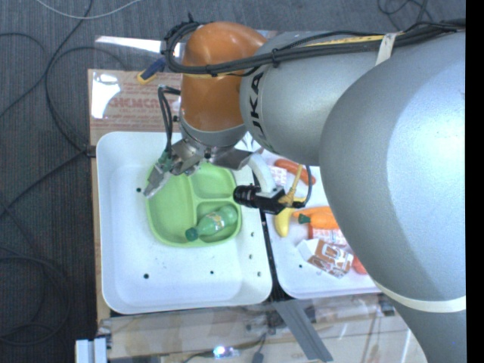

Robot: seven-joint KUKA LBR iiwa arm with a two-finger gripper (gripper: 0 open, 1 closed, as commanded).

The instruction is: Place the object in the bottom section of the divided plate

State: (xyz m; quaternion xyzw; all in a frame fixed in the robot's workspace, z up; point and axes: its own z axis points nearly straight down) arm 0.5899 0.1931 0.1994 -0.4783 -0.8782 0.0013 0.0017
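One green bottle (pixel 212 224) lies on its side in the section of the divided plate (pixel 170 203) nearest the camera, at about five o'clock from the plate's centre. Its long axis runs from roughly eight o'clock to two o'clock; the dark green cap points down-left toward eight o'clock, and the labelled body lies up-right against the plate's rim and the divider. It rests apart from the gripper, so by the look of it the placing is already done or nearly so.

Judging the risks from here: the bottle is round and lies free, so a knock on the plate could roll it along the compartment or tip it over the low rim toward the bin wall. The plate itself sits loose in the left white bin (pixel 128 278) and could slide if caught.

Further back, at about ten o'clock from the plate's centre, the gripper (pixel 159 176) hangs over the plate's far-left rim. Its fingers seem to taper together with nothing between them, but I cannot tell for sure. If the arm swings low from there, it could hook that rim and jolt the bottle out.

At three o'clock, the right bin (pixel 302 278) holds a banana (pixel 283 219) and packets.
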